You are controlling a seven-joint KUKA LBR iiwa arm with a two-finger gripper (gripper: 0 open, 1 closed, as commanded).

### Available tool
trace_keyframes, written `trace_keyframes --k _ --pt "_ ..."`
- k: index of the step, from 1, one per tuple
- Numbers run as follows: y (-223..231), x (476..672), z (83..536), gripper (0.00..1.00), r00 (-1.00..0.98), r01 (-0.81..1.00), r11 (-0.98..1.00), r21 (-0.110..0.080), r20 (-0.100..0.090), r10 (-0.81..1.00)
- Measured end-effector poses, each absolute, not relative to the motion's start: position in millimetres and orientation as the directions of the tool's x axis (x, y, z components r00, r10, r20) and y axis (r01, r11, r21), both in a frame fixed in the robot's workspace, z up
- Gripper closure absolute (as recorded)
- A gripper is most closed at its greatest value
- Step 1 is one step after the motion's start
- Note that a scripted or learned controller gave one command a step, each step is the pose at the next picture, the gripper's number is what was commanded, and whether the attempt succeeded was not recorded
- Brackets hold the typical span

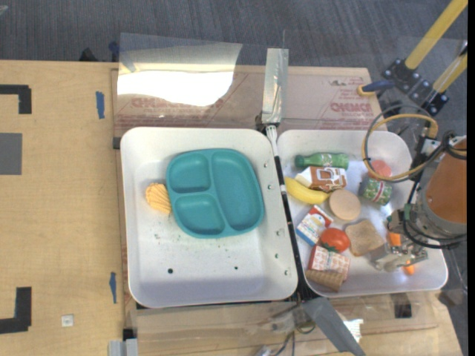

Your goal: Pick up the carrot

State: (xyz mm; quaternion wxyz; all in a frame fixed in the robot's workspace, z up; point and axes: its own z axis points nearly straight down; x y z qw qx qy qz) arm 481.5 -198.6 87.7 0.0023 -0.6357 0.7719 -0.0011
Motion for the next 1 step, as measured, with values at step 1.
trace_keyframes --k 1 --pt "-156.6 486.5 204.6 1.00 -0.280 -0.960 0.280 -0.014 -0.002 -0.960"
